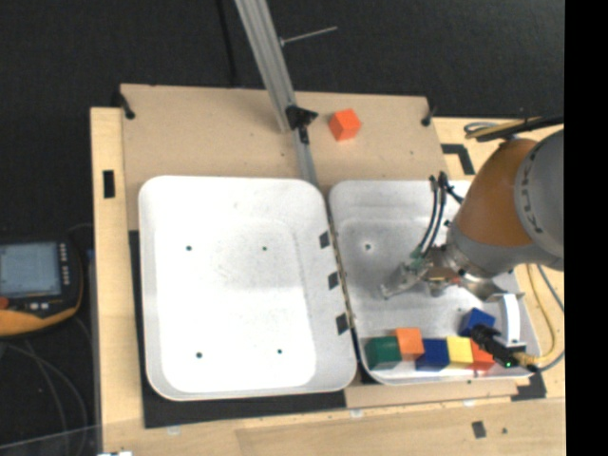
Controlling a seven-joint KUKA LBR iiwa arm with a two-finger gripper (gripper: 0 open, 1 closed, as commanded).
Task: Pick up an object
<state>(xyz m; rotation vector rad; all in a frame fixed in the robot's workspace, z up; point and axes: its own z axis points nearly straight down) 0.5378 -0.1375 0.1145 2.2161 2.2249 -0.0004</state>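
Camera view, block row [429, 350] lying left-right

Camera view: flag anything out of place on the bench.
One orange block sits on the bare board behind the bins, apart from the other blocks lined along the right bin's near wall. Nothing looks spilled or damaged.

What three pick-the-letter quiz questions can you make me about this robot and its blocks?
1. Where do the most blocks lie?
A. left bin
B. near edge of the right bin
C. on the floor

2. What colour is the cube lying on the board behind the bins?
A. orange
B. purple
C. white

3. What is the gripper doing?
A. resting outside the bins
B. lifting the yellow block high
C. reaching into the right bin

Answers: 1 B, they line its near wall; 2 A, it is plainly orange; 3 C, it sits over that bin's floor.
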